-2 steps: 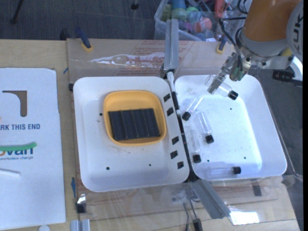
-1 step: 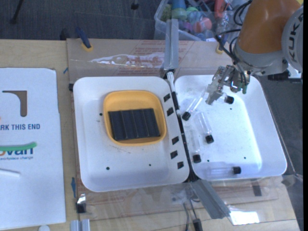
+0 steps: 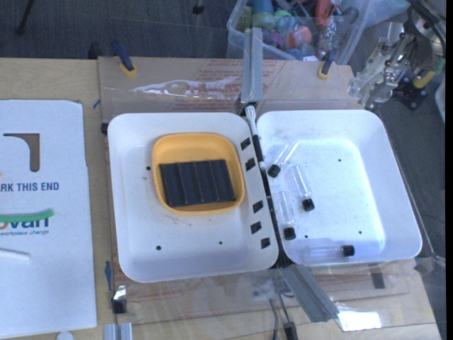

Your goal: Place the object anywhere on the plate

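The yellow plate (image 3: pixel 197 172) sits in the left bin (image 3: pixel 134 250), a little toward twelve o'clock of that bin's middle, and a dark ribbed block (image 3: pixel 197 183) already lies flat on it, filling most of the plate's floor and reaching its six o'clock rim. If that block is the object meant, the placing looks done and only a clean retreat would remain; I cannot be sure of that from this view alone. In the right bin (image 3: pixel 396 190) lie several clear tubes with black caps: one (image 3: pixel 300 186) near the bin's middle, one (image 3: pixel 327 248) along the six o'clock wall, and others close to the nine o'clock wall. If one of these is the object, then nothing is yet done and a pick and carry across the divider are still needed. The arm (image 3: pixel 414 41) is at the two o'clock corner of the scene, well apart from both bins, and the state of its claw cannot be told from here. For room: the plate has bare white floor around it on all sides, widest toward six o'clock. The shared wall between the bins carries a row of black clips (image 3: pixel 256 205), an edge any crossing must clear. A white printed sheet (image 3: pixel 42 211) covers the surface at nine o'clock, and a clear tub of toys (image 3: pixel 297 13) stands at twelve o'clock.
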Tool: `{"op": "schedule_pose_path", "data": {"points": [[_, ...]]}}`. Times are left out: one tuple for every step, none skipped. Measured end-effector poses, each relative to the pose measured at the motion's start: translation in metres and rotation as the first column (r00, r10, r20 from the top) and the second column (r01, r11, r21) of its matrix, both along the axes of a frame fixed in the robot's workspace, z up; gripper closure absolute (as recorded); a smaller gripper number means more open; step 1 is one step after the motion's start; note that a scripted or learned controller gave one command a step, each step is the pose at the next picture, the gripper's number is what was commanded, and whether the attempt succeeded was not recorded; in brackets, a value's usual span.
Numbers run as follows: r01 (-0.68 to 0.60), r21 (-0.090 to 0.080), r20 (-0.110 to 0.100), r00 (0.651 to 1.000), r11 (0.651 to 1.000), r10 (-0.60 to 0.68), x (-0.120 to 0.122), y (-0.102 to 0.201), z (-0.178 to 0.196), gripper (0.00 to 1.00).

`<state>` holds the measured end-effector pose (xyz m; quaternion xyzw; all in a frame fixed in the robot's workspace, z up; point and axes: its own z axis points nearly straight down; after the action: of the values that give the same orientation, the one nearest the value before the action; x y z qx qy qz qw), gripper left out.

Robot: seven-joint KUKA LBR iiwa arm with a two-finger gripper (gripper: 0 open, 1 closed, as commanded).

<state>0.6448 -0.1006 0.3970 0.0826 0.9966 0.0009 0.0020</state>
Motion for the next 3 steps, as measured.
{"op": "schedule_pose_path", "data": {"points": [[-0.124, -0.002, 0.003, 0.992, 0.992, 0.124, 0.007, -0.087, 0.037, 1.00], [-0.494, -0.004, 0.004, 0.869, 0.869, 0.494, 0.022, -0.116, 0.036, 1.00], [-0.729, 0.001, -0.001, 0.685, 0.685, 0.729, -0.056, -0.123, 0.037, 1.00]]}}
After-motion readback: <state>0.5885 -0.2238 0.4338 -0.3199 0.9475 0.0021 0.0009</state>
